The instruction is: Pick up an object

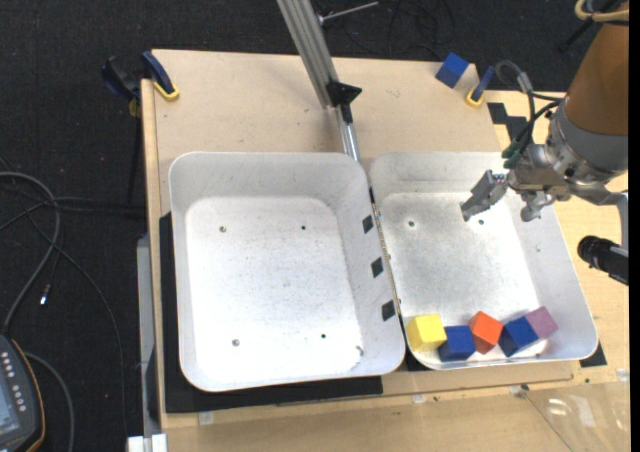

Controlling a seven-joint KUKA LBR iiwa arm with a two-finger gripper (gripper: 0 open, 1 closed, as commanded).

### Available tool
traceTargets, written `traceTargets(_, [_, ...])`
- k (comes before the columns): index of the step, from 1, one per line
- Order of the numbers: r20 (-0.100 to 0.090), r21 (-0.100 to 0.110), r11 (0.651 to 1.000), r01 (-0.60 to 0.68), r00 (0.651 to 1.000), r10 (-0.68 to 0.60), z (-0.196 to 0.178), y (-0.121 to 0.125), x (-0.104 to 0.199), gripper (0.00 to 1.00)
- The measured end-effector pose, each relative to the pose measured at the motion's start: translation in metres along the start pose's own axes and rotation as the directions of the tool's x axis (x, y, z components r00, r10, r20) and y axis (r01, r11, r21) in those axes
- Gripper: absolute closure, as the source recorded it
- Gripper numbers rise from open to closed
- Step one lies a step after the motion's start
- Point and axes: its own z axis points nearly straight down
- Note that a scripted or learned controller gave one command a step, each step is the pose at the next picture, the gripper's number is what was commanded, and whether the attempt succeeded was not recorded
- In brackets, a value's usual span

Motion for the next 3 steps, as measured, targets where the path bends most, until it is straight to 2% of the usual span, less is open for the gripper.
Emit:
traceTargets(1, [-0.001, 0.007, 1.000, 0.003, 1.000, -0.003, 0.114, 0.040, 0.006, 0.00])
traceTargets(2, [0.001, -0.003, 1.000, 0.005, 1.000, -0.005, 0.099, 0.082, -0.002, 0.00])
traceTargets(3, [-0.001, 0.007, 1.000, 0.005, 1.000, -0.005, 0.191, 0.085, 0.007, 0.00])
